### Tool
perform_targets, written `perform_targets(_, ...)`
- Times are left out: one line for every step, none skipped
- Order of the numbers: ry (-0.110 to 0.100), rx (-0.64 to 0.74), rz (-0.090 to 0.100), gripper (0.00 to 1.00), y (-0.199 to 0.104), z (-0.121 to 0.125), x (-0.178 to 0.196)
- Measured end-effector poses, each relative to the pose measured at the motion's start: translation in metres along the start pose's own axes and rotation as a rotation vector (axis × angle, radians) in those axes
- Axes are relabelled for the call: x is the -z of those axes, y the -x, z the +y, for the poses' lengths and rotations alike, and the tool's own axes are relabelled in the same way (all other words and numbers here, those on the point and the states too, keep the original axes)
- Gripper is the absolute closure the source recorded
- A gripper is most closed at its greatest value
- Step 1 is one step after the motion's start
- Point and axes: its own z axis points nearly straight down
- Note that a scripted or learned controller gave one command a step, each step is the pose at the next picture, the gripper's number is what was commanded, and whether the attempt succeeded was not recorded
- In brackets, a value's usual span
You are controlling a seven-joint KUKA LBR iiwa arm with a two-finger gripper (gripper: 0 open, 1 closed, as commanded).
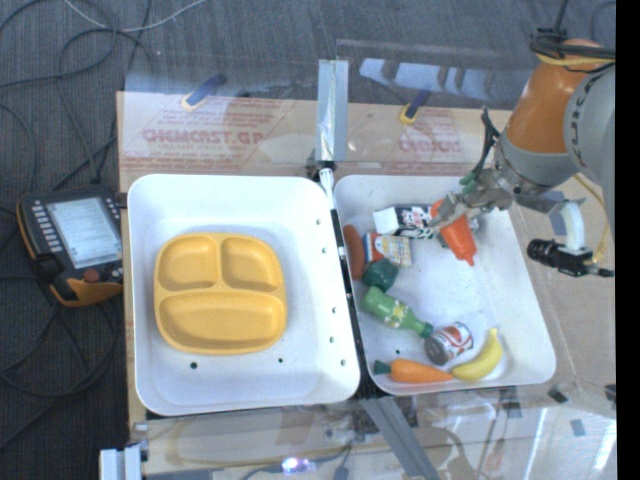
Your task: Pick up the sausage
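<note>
Two white bins sit side by side, both shallow with rounded corners and smooth plastic walls. The left bin (140, 298) holds one item, a yellow tray (220, 292) with three compartments, matte and rounded. The right bin (535, 318) holds the rest.

The sausage (354, 251) is one reddish-brown, smooth, slender cylinder lying lengthwise against the right bin's left wall, just beside a small box (393, 249) with a printed label. Below it lies one green bottle (388, 308), glossy, its neck pointing toward the bin's front right. There is one can (449, 342) on its side, metal with a red and white label, one curved yellow banana (480, 356) and one orange carrot (418, 371) with a green end, both along the front wall. One white carton (404, 219) with dark print lies near the back. One orange cone-shaped piece (459, 238) sits just under the gripper.

The gripper (462, 208) hangs over the bin's back right part, well apart from the sausage. I cannot tell its state.
</note>
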Motion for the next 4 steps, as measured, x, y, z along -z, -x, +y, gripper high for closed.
perform_targets(0.001, 0.033, 0.001, 1.0, 0.021, -0.002, 0.054)
perform_targets(-0.002, 0.044, 0.001, 1.0, -0.033, -0.069, 0.049)
perform_targets(-0.002, 0.07, 0.002, 1.0, -0.094, -0.005, 0.016)
perform_targets(-0.001, 0.201, 0.0, 1.0, -0.154, 0.014, 0.052)
